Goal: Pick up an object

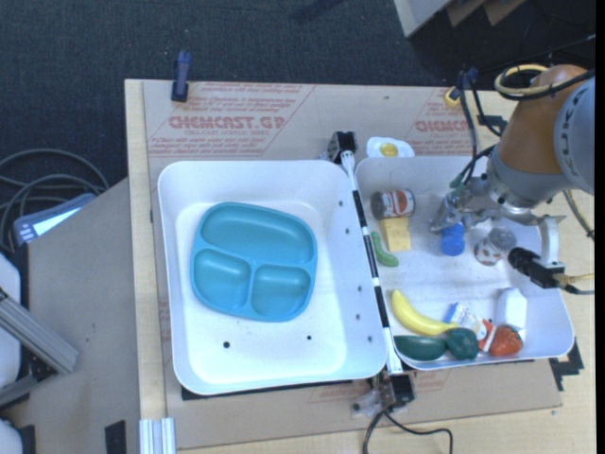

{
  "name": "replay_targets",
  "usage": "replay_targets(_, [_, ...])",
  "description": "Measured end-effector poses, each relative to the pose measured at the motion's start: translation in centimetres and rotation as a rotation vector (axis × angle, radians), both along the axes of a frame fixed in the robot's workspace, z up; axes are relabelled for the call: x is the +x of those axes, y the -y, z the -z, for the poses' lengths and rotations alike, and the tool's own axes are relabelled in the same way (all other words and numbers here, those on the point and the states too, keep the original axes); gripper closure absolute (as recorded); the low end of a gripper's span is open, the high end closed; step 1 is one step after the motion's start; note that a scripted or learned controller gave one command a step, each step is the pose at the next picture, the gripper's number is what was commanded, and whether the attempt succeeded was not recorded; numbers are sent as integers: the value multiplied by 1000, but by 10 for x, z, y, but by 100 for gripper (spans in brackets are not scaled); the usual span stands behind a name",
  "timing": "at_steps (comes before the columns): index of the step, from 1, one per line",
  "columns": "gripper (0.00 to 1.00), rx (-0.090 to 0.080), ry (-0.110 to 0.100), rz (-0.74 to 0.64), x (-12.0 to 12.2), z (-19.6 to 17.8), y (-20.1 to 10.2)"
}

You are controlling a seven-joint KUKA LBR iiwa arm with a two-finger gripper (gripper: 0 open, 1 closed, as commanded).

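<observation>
My gripper (456, 218) hangs low in the back part of the right bin (558, 334), below the grey arm with its orange band (534, 130). A small blue object (453, 242) sits directly under the gripper's tip, touching or almost touching it. Left of it are a red-labelled can (393, 202), a yellow block (398, 235) and a green pod (382, 249). A banana (419, 317), a dark green vegetable (422, 348), a round green piece (462, 343) and a red fruit (507, 340) lie along the bin's front.
The left bin (189, 348) holds a blue divided plate (253, 261). A white bottle (511, 305), a small carton (463, 314) and a round silvery item (489, 250) lie right of the gripper. A fried-egg toy (386, 148) sits at the right bin's back rim.
</observation>
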State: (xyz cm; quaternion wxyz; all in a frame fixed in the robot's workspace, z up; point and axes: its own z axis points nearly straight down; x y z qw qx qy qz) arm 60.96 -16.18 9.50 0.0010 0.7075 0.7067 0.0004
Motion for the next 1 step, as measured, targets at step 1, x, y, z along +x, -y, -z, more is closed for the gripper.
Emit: replay_targets(1, [100, 1, 0, -3, -5, -90, -78])
